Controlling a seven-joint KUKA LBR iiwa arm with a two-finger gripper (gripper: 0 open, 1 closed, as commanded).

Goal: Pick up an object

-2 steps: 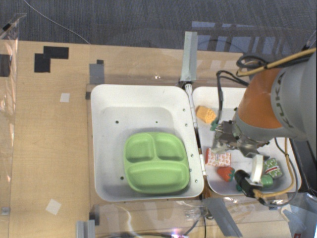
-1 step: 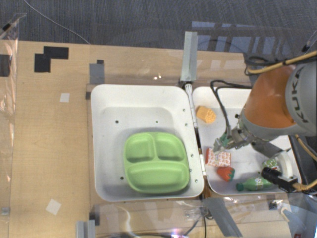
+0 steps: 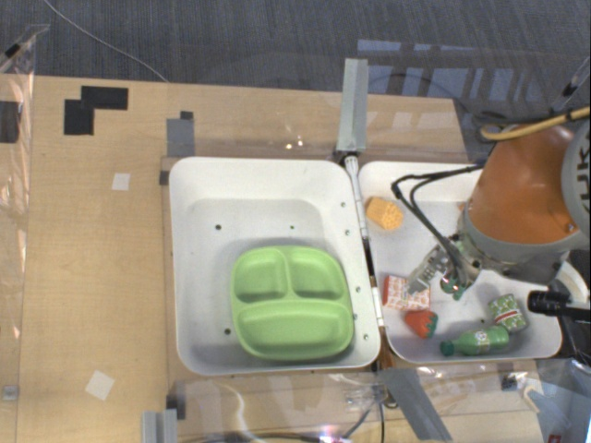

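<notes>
Under the claw, grip state unclear, lies a red-and-white checked packet beside a strawberry

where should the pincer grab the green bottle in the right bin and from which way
Probably the bottle body, mid-length, from straight above. It lies flat on the bin floor near the front wall, roughly along it, cap end towards the strawberry. Fingers either side of the round body, across its short width, look best. The front finger has little room beside the wall, and the can sits just behind it.
</notes>
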